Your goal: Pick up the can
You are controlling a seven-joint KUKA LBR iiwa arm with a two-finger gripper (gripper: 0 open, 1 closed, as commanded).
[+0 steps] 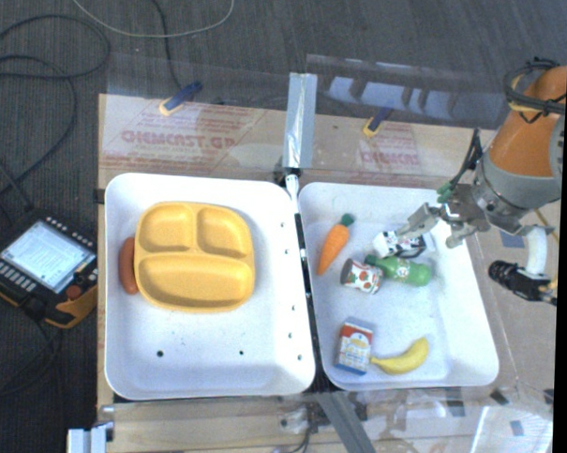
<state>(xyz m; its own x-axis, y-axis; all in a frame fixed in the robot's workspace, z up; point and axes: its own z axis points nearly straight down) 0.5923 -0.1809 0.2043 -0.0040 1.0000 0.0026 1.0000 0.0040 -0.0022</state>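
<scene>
The can (360, 276), small with a red and white label, lies on its side in the middle of the right bin (475, 342). A green bottle (405, 270) lies right beside it, touching or nearly touching its right end. My gripper (396, 242) hangs low over the bin, just above and to the right of the can, close over the green bottle's upper edge. Nothing shows held in it. The grey and orange arm (523, 156) reaches in from the right.
An orange carrot (331, 246) lies left of the can near the bin divider. A small carton (353, 348) and a banana (402, 356) sit at the bin's front. The left bin (165, 357) holds a yellow divided plate (196, 255) and a reddish sausage (127, 266).
</scene>
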